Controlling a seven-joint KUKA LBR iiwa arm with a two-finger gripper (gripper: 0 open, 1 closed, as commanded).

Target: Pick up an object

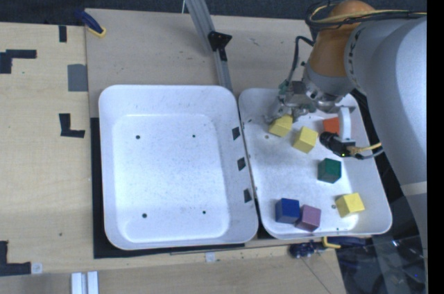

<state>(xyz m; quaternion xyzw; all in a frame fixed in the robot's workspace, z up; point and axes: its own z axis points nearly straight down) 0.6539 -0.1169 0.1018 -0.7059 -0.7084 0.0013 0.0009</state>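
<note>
- Yellow block (281, 126) sits right under your gripper (290, 107) in the right bin (267, 168).
- Can't tell the grip state.
- Second yellow block (304, 139) crowds close; you could nudge it.

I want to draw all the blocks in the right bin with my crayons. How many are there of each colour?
Yellow blocks: 3
Green block: 1
Blue block: 1
Purple block: 1
Orange block: 1, partly hidden by the arm
Total: 7 blocks
</note>
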